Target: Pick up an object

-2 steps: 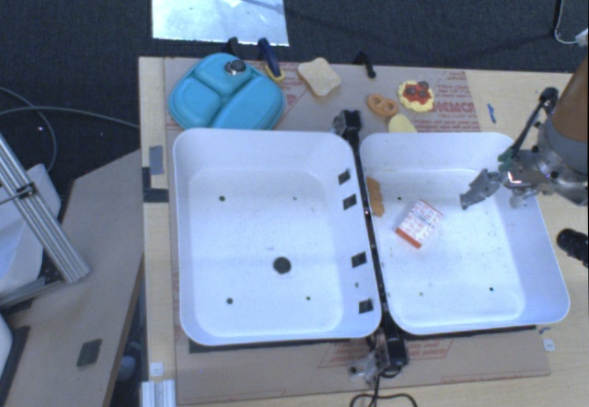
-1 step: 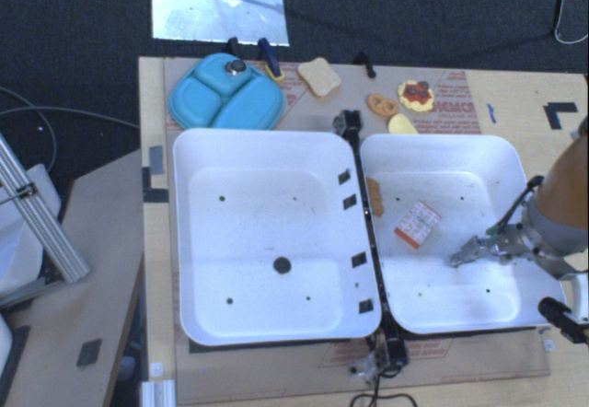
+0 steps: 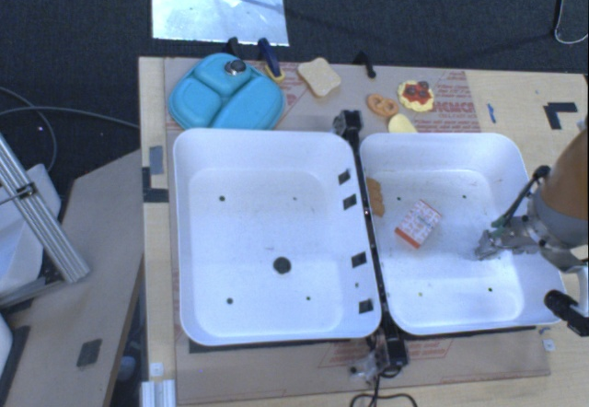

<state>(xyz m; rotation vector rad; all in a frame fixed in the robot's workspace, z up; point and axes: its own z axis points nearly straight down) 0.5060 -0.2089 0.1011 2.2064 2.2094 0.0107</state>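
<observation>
Over the right bin (image 3: 479,304), seen from above, I find my gripper (image 3: 486,249) reaching in from the right edge, low near the bin's floor. Whether it is open or closed I cannot tell. A small red-and-white box (image 3: 418,224) lies flat on the floor of that bin, to the left of the gripper and apart from it. A dark disc (image 3: 282,264) sits in the left bin (image 3: 212,175).

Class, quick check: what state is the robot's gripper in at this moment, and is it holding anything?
Gripper: low in the right bin, apart from the small red-and-white box; nothing seen in it, open or closed cannot be told.
</observation>
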